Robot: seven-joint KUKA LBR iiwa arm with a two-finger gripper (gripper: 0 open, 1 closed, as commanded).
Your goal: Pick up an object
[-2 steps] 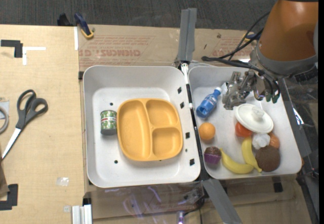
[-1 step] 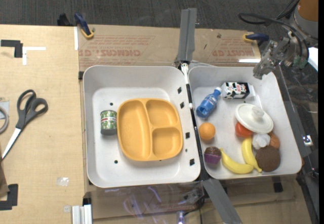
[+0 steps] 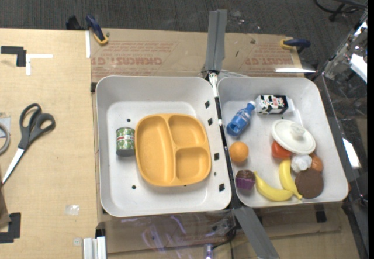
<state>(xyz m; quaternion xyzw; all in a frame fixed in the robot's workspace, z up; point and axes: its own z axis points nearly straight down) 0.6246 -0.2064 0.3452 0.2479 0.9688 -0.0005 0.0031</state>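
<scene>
Looking down at a slant on a pale wooden counter (image 3: 47, 205) that carries two shallow white bins side by side. Any item here could serve as the object to pick up.

The right bin (image 3: 318, 100) is the crowded one. It holds a small blue plastic bottle (image 3: 239, 118), a black-and-white carton (image 3: 272, 104) at the far side, a round white lid with a knob (image 3: 293, 136), an orange ball (image 3: 238, 151), a small purple cup (image 3: 245, 180), a yellow toy banana (image 3: 272, 189) along the near wall, and a brown round piece (image 3: 308, 183) in the near right corner. Several of these touch or overlap.

The left bin (image 3: 111, 193) holds a yellow three-compartment plastic plate (image 3: 173, 149) and, just left of it, a small green can (image 3: 125, 141) lying on its side.

Black-handled scissors (image 3: 29, 129) lie on the counter, well left of both bins.

Whether the pincer is spread or pressed together cannot be told from this view. Since the arm enters from the right, the right bin is judged the nearer target. There the blue bottle looks the cleanest choice: it lies apart from its neighbours, with its long axis running diagonally from its body at near left to its cap at far right, so a grasp would likely need to close across that line. The green can is farther, across the divide between the bins.
</scene>
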